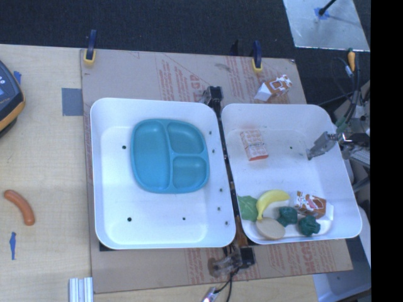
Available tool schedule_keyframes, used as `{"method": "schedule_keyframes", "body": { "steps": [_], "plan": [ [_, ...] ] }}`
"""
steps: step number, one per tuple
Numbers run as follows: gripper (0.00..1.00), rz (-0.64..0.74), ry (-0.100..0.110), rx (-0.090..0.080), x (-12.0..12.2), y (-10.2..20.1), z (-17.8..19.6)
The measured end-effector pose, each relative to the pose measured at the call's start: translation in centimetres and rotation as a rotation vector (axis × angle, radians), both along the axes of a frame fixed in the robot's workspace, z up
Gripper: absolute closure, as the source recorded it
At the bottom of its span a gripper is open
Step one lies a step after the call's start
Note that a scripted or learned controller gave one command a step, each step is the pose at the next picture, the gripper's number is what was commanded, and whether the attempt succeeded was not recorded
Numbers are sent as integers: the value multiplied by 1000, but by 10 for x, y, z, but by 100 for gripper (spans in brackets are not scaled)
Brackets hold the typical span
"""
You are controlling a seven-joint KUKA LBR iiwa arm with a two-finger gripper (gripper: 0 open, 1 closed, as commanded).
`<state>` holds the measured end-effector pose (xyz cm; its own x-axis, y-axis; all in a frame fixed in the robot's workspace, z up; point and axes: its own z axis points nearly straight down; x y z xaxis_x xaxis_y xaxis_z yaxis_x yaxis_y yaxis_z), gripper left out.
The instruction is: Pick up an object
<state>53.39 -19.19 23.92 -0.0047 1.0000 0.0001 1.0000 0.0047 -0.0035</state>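
My gripper [317,147] hangs at the right edge of the right bin [286,121], over its bare floor, with nothing seen between its tips. A small white packet with red print [254,145] lies flat in that bin, to the gripper's left. Along the bin's front edge sit a yellow banana [273,199], a green leafy piece [247,206], a beige round slice [271,229], two dark green pieces [288,216] and an orange-and-white carton [312,203].
The left bin [107,187] holds a blue divided plate [170,155]. A small carton [274,87] lies on the cardboard behind the right bin. On the bench at far left are a sausage [20,206] and a yellow-edged device [9,96].
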Motion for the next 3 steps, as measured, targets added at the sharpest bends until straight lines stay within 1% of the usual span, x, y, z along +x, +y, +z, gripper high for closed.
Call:
{"method": "schedule_keyframes", "body": {
  "steps": [1,2,3],
  "plan": [
    [0,2,-1,-1,67,73,-44],
    [0,3,1,-1,82,76,-105],
    [0,2,1,-1,71,91,-148]
  ]
}}
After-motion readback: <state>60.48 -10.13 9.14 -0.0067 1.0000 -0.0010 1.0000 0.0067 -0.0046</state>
